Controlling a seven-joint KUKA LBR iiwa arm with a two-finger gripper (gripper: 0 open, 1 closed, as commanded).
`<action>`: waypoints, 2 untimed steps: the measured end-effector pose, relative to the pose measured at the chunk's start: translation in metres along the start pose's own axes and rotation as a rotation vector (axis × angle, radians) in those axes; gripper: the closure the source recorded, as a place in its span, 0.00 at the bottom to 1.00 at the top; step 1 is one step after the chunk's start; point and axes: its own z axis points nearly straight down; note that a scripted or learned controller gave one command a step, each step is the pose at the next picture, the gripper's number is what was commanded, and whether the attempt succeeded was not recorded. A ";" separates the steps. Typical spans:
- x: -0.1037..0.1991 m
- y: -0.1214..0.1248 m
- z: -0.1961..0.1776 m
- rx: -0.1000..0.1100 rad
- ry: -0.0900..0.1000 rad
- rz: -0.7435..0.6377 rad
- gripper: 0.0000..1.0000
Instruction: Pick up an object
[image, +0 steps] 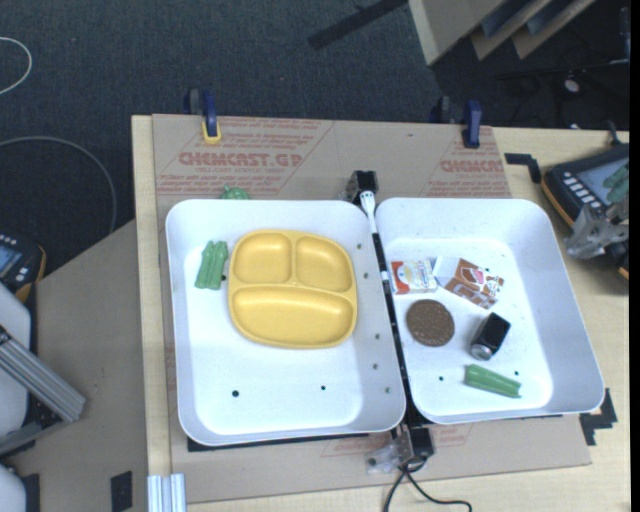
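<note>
**Two bins laid out, several things waiting to be picked**

Two shallow white bins are sitting side by side on the surface (300, 150), meeting along the middle of the frame. The left bin (200, 400) is holding a yellow divided plate (293, 288) at its centre, with a green bundle (211, 265) lying just beside the plate's left edge. The right bin (560, 300) is carrying the smaller things, spread apart so that each seems reachable on its own: a red and white packet (413, 274) and a brown carton (473, 281) in the upper part, a brown round cookie (430, 323) below them, a small dark can (490, 336) lying tilted to the right of the cookie, and a green piece (492, 381) near the lower edge. Any of these could be serving as the object to pick up; the green piece and the can are lying well clear of the bin walls, which looks to favour a grab from above. Whether the jaws are apart or together cannot be told here.
</note>
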 end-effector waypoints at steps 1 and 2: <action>-0.048 -0.002 0.000 0.016 0.000 0.008 1.00; -0.103 -0.001 -0.071 0.012 -0.003 0.007 1.00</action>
